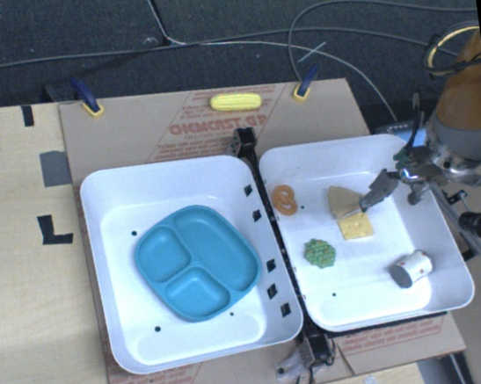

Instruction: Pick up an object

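Approach step, nothing lifted yet. Gripper (pixel 373 197) at right of frame, low over right bin (pixel 440 287), tip just beside yellow cheese wedge (pixel 351 214). Claw state: cannot tell. Next move, my guess: settle straight over wedge, then lift. Broccoli (pixel 320 253) near, lower left.

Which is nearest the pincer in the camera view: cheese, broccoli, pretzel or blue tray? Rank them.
From the pincer:
1. Cheese, right bin, just below it.
2. Broccoli, right bin, lower left.
3. Pretzel, right bin's left edge.
4. Blue tray, left bin.
Broccoli and pretzel are close.
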Robot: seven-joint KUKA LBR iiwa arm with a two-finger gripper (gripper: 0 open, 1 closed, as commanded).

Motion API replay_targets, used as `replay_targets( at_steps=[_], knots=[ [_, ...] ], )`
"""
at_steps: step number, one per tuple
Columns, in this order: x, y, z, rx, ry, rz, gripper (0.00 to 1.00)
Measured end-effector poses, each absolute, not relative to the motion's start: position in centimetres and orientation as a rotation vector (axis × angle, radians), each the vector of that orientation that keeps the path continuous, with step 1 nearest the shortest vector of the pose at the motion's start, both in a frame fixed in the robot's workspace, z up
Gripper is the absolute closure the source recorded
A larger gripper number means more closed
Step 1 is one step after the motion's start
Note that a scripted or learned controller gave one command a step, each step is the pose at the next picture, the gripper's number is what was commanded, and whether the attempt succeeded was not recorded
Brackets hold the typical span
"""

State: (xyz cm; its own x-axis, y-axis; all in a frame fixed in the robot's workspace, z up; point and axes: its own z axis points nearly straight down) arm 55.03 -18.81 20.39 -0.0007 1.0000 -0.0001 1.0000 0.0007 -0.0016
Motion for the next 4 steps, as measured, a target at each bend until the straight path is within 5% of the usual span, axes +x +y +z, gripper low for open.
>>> replay_targets(
  at_steps=[2, 3, 4],
  knots=[
    [55.0, -18.5, 8.6, -2.22, -2.223, 0.003, 0.0],
    [55.3, -18.7, 10.2, -2.226, -2.227, -0.001, 1.0],
    [54.6, -18.0, 15.8, -2.222, -2.225, -0.002, 1.0]
  ],
)
